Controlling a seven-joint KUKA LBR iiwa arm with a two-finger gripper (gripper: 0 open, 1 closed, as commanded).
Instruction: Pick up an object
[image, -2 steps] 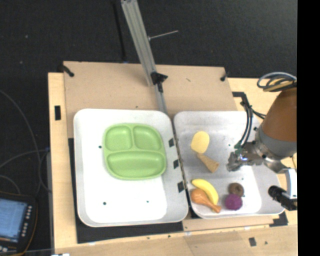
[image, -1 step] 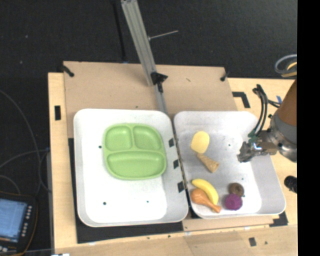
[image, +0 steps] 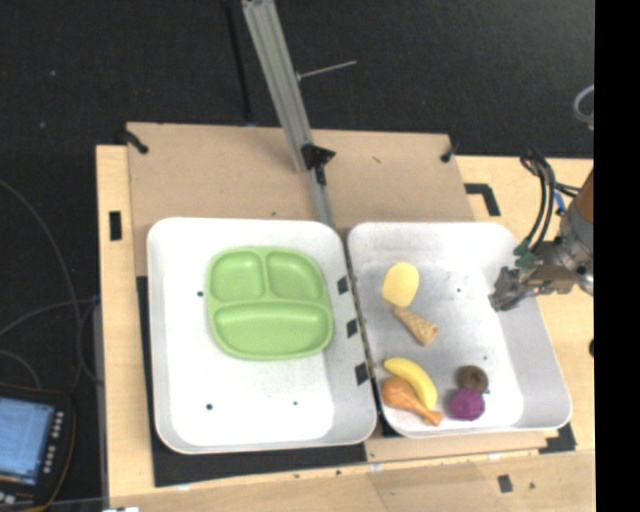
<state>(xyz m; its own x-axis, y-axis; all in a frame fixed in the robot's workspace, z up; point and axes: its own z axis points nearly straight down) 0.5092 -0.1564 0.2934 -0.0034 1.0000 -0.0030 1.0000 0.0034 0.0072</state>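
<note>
- A green divided plate (image: 270, 304) is lying in the left bin (image: 180, 400), toward its upper half, with three compartments facing up.
- The right bin (image: 440, 250) is sitting just beside the left one, their inner rims nearly touching, and it is holding all the small things.
- A yellow ice-cream scoop on a tan cone (image: 408, 297) is lying on its side in the upper left part of that bin — the scoop up, the cone pointing down and right.
- A banana (image: 412, 378) is resting near the lower left corner, with an orange drumstick-shaped piece (image: 405, 397) touching it just below.
- A purple round piece (image: 465, 404) is sitting near the lower edge, and a dark brown ring-like piece (image: 472, 378) is touching it from above.
- My gripper (image: 505, 292) is hovering at the right bin's right rim, well apart from every piece — nothing is showing between my fingers, and I cannot tell how they are standing.
</note>
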